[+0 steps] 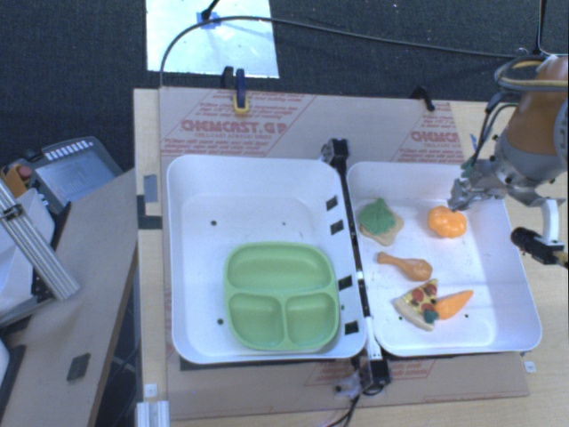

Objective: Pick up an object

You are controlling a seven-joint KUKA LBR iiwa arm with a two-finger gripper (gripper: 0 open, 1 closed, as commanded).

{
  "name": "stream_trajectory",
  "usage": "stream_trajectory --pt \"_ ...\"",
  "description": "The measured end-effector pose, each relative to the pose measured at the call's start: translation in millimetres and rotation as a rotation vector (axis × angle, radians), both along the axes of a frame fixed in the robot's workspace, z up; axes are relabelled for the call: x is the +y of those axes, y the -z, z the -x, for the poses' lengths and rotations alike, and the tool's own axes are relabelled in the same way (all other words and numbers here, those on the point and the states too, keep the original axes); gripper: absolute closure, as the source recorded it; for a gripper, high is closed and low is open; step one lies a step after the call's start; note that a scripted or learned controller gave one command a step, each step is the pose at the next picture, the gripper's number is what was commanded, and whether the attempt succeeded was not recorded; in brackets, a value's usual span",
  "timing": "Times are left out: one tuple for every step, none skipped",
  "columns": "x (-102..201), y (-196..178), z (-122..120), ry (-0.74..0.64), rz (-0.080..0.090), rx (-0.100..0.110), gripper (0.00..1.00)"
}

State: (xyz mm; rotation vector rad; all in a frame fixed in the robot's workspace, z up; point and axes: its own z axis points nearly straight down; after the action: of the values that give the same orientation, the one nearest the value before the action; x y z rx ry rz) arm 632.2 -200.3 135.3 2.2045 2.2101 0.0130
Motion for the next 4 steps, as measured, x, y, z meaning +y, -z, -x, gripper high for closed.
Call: stream_trajectory --pt "-1 -48 6 0.002 -0.006 0.013 1.00" --pt "-1 -93 7 -0.001 -0.006 0.013 1.00" --pt "-1 -111 6 -0.002 -0.007 0.015 1.00" --pt "53 -116 10 -0.007 -0.009 0.018 1.00"
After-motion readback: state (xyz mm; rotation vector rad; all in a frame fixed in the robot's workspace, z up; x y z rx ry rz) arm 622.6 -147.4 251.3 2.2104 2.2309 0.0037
